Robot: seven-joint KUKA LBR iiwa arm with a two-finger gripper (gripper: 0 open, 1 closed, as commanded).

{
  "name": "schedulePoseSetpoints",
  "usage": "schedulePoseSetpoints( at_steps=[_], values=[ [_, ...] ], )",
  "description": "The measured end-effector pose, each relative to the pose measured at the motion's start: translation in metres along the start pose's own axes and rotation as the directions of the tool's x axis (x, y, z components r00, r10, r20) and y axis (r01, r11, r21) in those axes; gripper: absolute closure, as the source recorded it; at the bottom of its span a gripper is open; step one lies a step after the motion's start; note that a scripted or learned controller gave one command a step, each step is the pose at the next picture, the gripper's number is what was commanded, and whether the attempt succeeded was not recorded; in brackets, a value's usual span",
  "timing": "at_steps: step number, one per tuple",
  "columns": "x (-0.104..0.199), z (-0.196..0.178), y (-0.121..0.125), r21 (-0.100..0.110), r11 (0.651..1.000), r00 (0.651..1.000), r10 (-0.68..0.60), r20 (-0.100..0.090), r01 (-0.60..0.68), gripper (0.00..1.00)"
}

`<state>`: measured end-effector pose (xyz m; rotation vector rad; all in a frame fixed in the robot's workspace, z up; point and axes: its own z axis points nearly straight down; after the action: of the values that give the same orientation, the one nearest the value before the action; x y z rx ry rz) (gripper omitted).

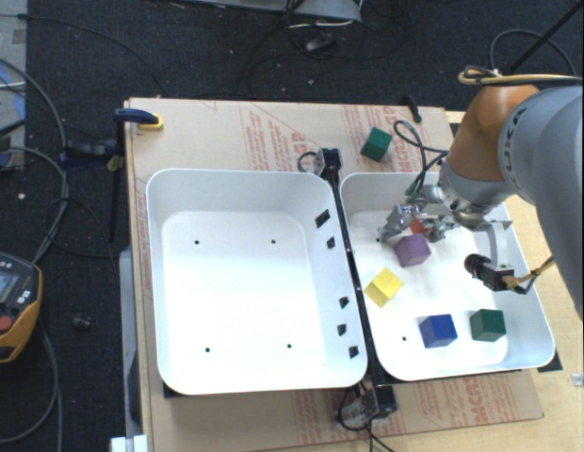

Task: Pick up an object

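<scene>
arm: reaches in over the right bin (537,347), orange band above the wrist, end effector (412,226) low in the bin's far half
end effector state: can't tell. Wrist hardware blocks the view of the tip, so grip width is unknown
nearest object: purple block (413,250), touching or just under the end effector, toward the bin's left wall
other candidates: yellow block (383,286) near the left wall, mid bin; blue block (438,330) and dark green block (487,324) along the near edge
off-bin: green cube (377,145) on the surface beyond the right bin's far edge
left bin (170,196): nothing to pick there
progress: approach looks done, grasp unconfirmed. Purple block appears to sit on the bin floor, not lifted
left to do: close on the block, lift clear, verify it comes up
risk: the block looks slightly offset from the tool, so a close here could nudge it instead of trapping it
</scene>
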<state>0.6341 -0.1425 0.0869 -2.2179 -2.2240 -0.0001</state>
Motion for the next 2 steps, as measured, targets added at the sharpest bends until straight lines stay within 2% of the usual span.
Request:
schedulePoseSetpoints(
  at_steps=[1,2],
  values=[
    [-0.006,-0.002,-0.014,0.0,1.0,1.0,0.003,0.001,-0.003,0.0],
    [-0.006,-0.013,-0.013,-0.004,1.0,1.0,0.003,0.001,-0.003,1.0]
  ],
)
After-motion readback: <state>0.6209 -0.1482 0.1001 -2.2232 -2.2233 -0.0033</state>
